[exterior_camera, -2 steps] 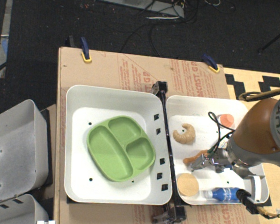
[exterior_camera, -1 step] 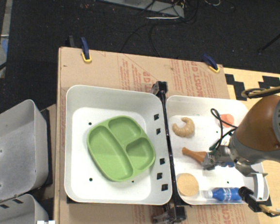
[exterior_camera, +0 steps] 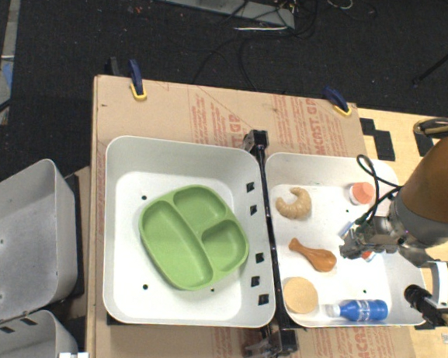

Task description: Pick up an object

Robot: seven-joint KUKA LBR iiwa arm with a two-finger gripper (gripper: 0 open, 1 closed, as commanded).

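The right bin (exterior_camera: 330, 169) holds a tan croissant (exterior_camera: 294, 203), a brown drumstick (exterior_camera: 313, 255), a round tan cookie (exterior_camera: 301, 295), a blue bottle (exterior_camera: 361, 309) lying on its side and an orange-red piece (exterior_camera: 361, 193) near the far right wall. My gripper (exterior_camera: 356, 247) hangs low over the right side of this bin, just right of the drumstick. A small red bit shows beside its tip. Whether anything sits between its fingers is hidden by the wrist.
The left bin (exterior_camera: 120, 204) carries a green divided plate (exterior_camera: 193, 235). A black divider (exterior_camera: 264, 232) runs between the bins. A grey tub (exterior_camera: 15, 250) stands off the bench at the left. The arm's body (exterior_camera: 433, 193) covers the right bin's right edge.
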